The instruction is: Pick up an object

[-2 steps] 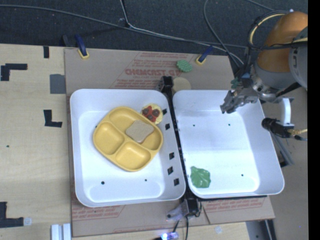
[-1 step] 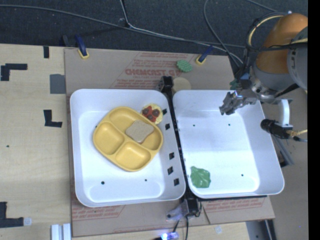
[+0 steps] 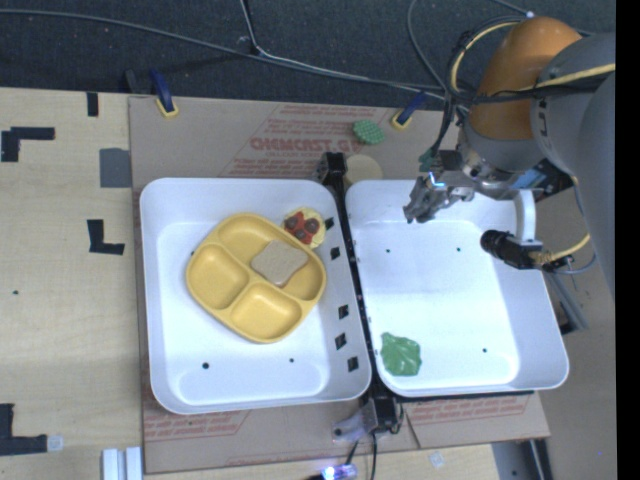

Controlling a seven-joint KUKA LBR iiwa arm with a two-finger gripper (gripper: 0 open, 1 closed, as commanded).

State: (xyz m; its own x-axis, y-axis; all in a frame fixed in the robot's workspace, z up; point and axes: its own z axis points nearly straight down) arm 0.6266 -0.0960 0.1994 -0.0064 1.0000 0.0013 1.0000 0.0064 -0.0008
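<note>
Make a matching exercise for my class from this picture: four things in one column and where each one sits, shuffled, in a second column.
Things:
1. yellow divided plate
2. slice of bread
3. green leafy piece
4. gripper

Places:
A. near corner of the right bin
B. above the far edge of the right bin
C. in a compartment of the plate
D. in the left bin

Pairs: 1-D, 2-C, 3-A, 4-B

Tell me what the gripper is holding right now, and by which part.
Nothing. The gripper hangs over the far edge of the right bin with nothing between its fingers; the green leafy piece lies apart, at the bin's near-left corner.
</note>
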